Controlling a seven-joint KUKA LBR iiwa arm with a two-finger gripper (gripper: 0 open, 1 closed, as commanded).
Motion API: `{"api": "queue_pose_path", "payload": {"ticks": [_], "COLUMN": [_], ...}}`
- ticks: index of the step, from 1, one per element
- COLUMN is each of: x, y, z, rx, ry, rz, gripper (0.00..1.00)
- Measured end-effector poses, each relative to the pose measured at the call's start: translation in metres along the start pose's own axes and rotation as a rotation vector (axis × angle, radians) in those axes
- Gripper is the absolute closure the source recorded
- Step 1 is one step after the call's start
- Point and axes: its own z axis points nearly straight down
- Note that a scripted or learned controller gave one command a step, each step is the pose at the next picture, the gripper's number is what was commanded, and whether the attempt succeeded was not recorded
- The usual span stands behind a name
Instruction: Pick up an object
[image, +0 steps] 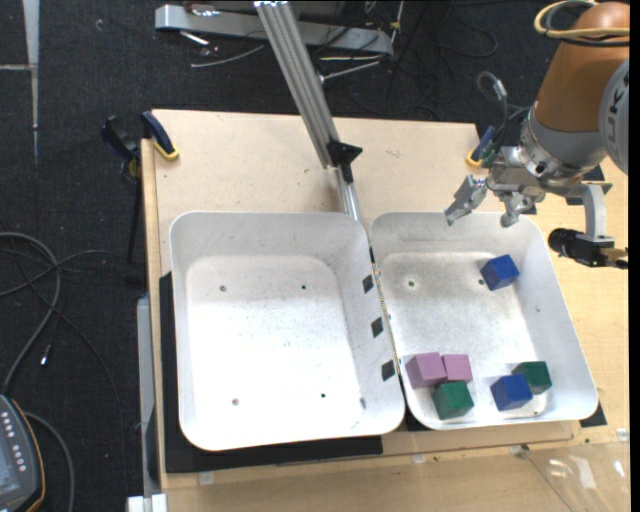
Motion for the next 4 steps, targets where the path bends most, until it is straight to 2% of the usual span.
{"api": "queue_pose_path", "payload": {"ticks": [1, 2, 4], "x": [-0.062, -0.076, -0.071], "y": [-0.027, 0.001, -0.005], "z": [0.128, 0.133, 0.137], "rx": [-0.017, -0.025, -0.027], "ry": [-0.003, -0.008, -0.008], "rz": [-0.001, 0.0, -0.001], "gripper": [0.0, 0.0, 0.0]}}
